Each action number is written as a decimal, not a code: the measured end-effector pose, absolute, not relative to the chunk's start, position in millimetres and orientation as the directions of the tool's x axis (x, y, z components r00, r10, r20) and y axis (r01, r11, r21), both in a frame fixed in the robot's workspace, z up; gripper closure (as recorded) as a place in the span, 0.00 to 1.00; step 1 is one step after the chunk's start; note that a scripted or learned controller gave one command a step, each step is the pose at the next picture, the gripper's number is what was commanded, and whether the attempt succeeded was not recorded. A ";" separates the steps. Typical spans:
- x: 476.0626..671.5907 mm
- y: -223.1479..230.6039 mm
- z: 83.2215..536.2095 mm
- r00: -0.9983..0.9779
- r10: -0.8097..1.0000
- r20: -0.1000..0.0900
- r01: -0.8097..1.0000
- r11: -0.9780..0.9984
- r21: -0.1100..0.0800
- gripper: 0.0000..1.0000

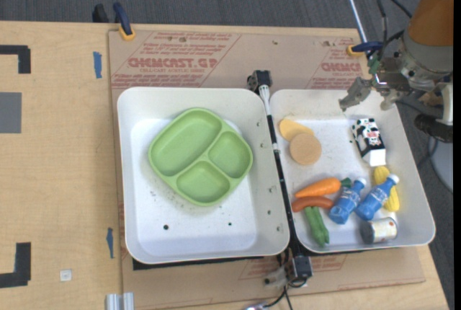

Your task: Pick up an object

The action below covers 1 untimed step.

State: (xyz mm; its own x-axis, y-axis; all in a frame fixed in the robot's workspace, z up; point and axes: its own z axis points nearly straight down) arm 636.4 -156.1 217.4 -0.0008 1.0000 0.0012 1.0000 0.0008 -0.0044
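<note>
I am driving the arm from far away, and my job is to pick up one toy. The gripper (373, 91) hangs over the top right corner of the right bin (328, 105). Its two fingers look spread apart, and there is nothing between them.

The toys all lie in the right bin. Closest to the gripper is a little black and white cow box (369, 140), just below it, near the right wall. I think that is the best one to try, because it sits alone with bare white floor on its left side.

Farther left are a yellow disc (288, 128) and a tan cookie (305, 149), touching each other. They lie flat, so I think they would be hard to pinch. Near the bottom, a carrot (318, 189), a green pepper (316, 223), two blue bottles (358, 202) and a small can (379, 230) are packed close together. I would stay away from that pile, since the fingers could bump the wrong toy.

The left bin (137, 179) holds a green divided plate (201, 156).

To do this well, I would move the gripper right over the cow box, turn it so the fingers go across the short sides, and come straight down. I would close slowly and keep clear of the wall.
</note>
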 end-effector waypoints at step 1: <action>631.9 -210.9 97.7 -0.101 0.995 0.011 0.995 0.101 -0.001 0.00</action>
